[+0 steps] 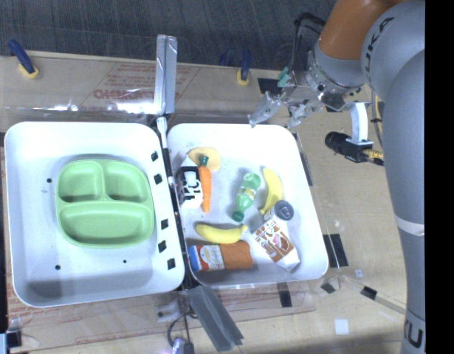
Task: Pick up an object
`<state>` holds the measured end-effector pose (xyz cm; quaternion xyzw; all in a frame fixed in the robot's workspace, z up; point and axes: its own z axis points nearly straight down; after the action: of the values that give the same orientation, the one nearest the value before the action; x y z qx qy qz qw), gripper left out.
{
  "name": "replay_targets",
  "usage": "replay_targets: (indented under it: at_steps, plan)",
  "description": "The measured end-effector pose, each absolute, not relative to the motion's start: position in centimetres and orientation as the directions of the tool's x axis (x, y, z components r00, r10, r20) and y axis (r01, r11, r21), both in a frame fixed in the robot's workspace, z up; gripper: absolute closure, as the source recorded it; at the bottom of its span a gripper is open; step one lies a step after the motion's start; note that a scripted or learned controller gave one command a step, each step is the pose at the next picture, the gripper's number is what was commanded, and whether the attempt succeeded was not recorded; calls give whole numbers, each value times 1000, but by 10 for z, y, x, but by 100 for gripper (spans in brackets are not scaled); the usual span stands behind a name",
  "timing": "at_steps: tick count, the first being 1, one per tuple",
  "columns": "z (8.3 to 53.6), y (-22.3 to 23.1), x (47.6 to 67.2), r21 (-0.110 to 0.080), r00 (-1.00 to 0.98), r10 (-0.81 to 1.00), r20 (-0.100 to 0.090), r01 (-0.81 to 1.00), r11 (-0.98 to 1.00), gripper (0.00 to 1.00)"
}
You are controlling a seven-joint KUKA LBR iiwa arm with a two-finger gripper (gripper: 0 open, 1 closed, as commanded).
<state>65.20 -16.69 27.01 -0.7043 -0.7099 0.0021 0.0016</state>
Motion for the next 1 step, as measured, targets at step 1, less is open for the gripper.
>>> replay_targets:
  at_steps: [1]
  plan:
    - [120, -135, 626, -5, -154, 988, 0, 988, 154, 0]
